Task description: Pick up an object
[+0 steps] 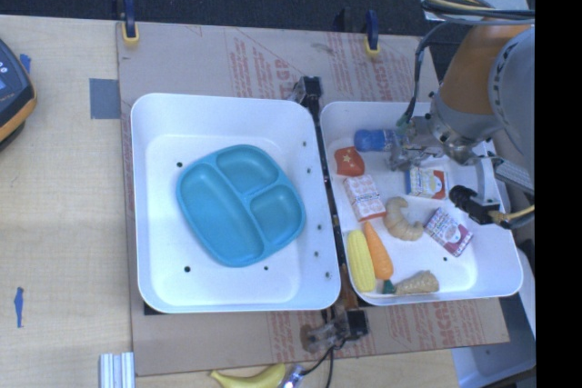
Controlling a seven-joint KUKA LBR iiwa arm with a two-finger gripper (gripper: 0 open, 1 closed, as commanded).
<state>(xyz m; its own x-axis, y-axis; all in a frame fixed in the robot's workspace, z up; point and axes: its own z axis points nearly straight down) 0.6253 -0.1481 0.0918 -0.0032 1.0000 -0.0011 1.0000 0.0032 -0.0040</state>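
White plastic bins sit side by side on your bench, and the arm (486,82) reaches in over the right bin (496,273). Your gripper (411,148) hangs low near that bin's upper edge, just beside a small blue object (370,140) and close above a white packet (428,182). From this angle you cannot tell whether the fingers are spread or pressed together, and nothing can be seen pinched between them, so treat the pick as not yet made. You look to be at the approach or descent stage.

For the next move, you need a clear target under the tool. The blue object lies nearest, just to the gripper's left; the red tomato-like piece (349,162) sits a little lower and further left. Either calls for a small sideways shift before closing, with care near the bin wall.

Lower in the right bin you have a red-and-white carton (365,197), a pale pastry-like piece (402,220), a patterned packet (449,231), a yellow corn cob (360,260) touching an orange carrot (378,251), and a beige item (416,284) near the bottom edge. These lie close together, so a grasp there risks nudging neighbours.

Your left bin (159,277) holds a blue divided plate (240,204), lying flat near its middle.
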